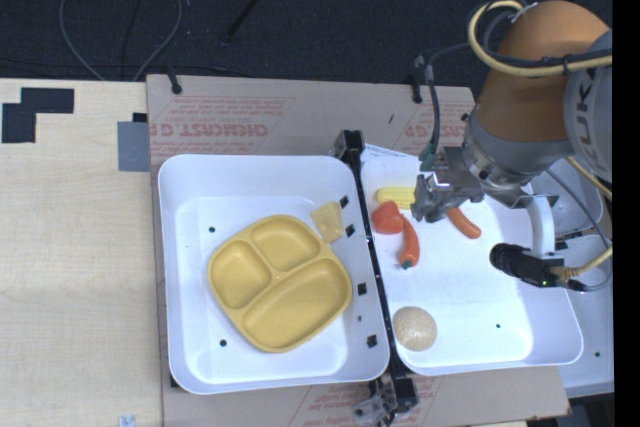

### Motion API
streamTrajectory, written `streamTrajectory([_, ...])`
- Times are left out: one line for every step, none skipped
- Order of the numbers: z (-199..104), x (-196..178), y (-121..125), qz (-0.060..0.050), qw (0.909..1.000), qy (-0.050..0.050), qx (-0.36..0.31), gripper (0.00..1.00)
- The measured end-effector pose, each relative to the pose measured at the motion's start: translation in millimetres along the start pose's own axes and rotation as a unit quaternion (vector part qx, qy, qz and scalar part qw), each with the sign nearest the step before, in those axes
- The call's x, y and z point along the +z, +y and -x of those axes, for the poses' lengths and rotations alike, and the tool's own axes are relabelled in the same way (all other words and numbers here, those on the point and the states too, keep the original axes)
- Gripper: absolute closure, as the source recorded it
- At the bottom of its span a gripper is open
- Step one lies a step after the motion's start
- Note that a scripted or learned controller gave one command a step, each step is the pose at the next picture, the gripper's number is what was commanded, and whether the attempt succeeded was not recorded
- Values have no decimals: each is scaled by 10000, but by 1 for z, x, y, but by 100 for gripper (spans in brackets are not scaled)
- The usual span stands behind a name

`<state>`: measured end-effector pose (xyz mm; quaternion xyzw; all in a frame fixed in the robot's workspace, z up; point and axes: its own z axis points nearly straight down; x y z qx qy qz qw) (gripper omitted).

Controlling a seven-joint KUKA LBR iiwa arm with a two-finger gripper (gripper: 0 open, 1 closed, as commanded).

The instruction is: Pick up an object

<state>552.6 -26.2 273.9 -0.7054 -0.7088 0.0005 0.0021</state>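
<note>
Orange carrot [463,222] lies just beside your pincer [430,200] in the right bin [520,340]; you cannot tell how the pincer stands.

Two white bins [190,215], a yellow divided plate [280,283], a pale yellow wedge [327,220], red-orange peppers [398,233], a cream ball [414,327], and an orange band [545,65] on the grey arm.
</note>
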Motion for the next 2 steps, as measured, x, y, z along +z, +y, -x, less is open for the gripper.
streamTrajectory([-59,12,-2,-7,10000,-1,-2,100])
streamTrajectory([-109,14,-1,2,10000,-7,-1,100])
